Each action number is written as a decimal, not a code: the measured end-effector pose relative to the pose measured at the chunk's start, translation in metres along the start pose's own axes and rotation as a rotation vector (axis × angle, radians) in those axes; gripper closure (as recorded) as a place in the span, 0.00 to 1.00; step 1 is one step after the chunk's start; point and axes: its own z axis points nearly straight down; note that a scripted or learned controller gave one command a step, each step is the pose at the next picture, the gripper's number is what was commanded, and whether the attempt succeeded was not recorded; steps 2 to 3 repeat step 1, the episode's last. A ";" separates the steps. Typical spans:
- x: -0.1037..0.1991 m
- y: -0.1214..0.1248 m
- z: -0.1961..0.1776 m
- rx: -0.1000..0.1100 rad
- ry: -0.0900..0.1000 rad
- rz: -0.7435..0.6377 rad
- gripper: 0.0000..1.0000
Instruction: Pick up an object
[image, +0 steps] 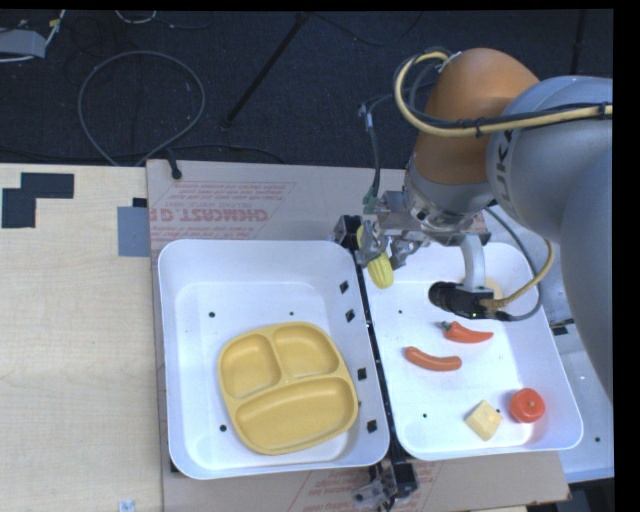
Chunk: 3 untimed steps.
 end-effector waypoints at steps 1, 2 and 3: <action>0.053 -0.001 -0.001 0.001 0.000 0.000 1.00; 0.053 -0.001 -0.001 0.001 0.000 0.000 1.00; 0.053 -0.001 -0.001 0.001 0.000 0.000 1.00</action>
